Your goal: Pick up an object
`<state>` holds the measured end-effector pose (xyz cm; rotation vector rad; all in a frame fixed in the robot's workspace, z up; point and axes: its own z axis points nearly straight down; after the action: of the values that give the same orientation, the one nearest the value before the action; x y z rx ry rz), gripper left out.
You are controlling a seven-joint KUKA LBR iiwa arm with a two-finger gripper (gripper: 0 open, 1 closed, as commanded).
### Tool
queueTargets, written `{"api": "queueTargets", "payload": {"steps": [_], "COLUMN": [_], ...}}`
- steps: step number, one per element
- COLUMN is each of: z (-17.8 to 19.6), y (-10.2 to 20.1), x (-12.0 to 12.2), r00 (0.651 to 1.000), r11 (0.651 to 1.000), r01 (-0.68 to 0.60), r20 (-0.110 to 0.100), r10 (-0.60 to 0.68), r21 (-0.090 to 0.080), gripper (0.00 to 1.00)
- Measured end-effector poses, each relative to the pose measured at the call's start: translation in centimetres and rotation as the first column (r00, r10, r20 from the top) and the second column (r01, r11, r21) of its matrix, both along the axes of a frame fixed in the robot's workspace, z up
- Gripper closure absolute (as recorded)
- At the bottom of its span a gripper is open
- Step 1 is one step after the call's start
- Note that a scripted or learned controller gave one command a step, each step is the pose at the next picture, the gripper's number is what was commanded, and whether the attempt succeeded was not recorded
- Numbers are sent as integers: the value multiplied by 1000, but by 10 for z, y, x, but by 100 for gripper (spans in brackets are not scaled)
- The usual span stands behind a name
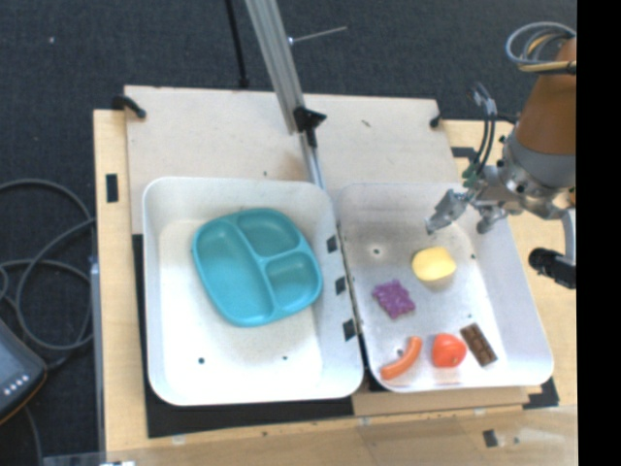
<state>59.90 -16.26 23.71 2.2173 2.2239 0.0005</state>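
Yellow object, perhaps a lemon, lies in the right bin, just below the claw, whose fingers stand spread with nothing between them. Nearby lie a purple piece, tomato, carrot, brown bar. A teal tray fills the left bin.

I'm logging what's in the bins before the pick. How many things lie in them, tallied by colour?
Teal: 1, the divided plate in the left bin
Yellow: 1, a rounded object
Purple: 1, a small block
Orange: 1, a curved piece
Red: 1, a round object
Brown: 1, a bar
Total: 6; the last five lie in the right bin.
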Motion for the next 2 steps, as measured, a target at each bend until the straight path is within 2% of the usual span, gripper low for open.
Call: {"api": "queueTargets", "payload": {"steps": [1,2], "z": [0,-63], "y": [0,3], "x": [0,-2], "r00": [1000,1000], "r11": [1000,1000], "r01": [0,2], "r20": [0,-6], "r10": [0,-2], "r21": [0,0], "gripper": [0,0]}}
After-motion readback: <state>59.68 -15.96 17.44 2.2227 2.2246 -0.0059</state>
